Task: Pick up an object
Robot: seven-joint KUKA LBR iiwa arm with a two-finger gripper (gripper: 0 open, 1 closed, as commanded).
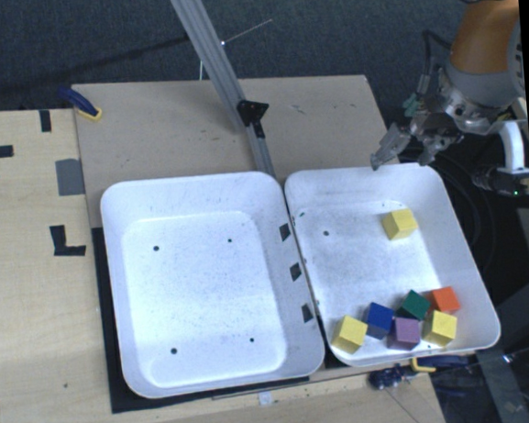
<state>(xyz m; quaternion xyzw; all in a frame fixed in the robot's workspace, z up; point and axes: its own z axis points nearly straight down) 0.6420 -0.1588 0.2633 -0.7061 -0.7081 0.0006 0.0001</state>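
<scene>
The right bin [349, 210] holds several small cubes. A yellow cube [399, 224] lies alone near its far right side. Clustered at the near edge are another yellow cube [351, 333], a blue cube [380, 318], a purple cube [407, 332], a green cube [414, 305], an orange cube [445, 300] and a third yellow cube [442, 328]. My gripper [402, 152] hangs over the bin's far right corner, above and behind the lone yellow cube. It is open, with nothing between its fingers.
The left bin [197, 276] sits beside the right one, sharing a middle rim. A slanted metal pole [219, 62] rises behind the bins. A blue and yellow clamp [80, 102] lies at the bench's far left, and a blue clip [394, 377] below the right bin.
</scene>
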